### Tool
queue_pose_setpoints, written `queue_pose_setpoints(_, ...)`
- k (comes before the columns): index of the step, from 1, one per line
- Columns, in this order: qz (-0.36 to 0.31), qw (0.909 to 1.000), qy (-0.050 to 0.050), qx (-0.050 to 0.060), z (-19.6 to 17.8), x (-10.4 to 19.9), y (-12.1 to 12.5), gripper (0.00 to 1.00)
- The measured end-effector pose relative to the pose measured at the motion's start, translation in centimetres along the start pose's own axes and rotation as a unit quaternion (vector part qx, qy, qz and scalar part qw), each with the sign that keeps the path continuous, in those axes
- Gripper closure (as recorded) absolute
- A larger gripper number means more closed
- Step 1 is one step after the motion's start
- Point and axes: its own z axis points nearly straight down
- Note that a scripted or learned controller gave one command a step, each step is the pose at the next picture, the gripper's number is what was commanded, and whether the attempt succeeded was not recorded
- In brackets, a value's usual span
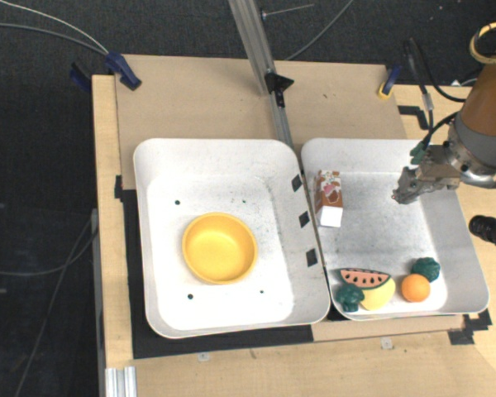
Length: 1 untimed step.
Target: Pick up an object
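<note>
Grey hand (407,190) above right bin (380,222)

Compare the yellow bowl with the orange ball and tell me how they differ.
The yellow bowl is much larger than the orange ball. The bowl is an open, hollow dish; the ball is a closed round shape. The bowl sits alone in the left bin; the ball lies in the right bin, near its front edge, among other toys. Both look round from above.

Wooden bench (198,98), two white bins (161,246)
</note>
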Motion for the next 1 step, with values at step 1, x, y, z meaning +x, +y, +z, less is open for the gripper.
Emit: queue_pose_setpoints(1, -0.001, 1.0000, 0.001, 0.000, -1.16, 5.31, 1.72, 1.00)
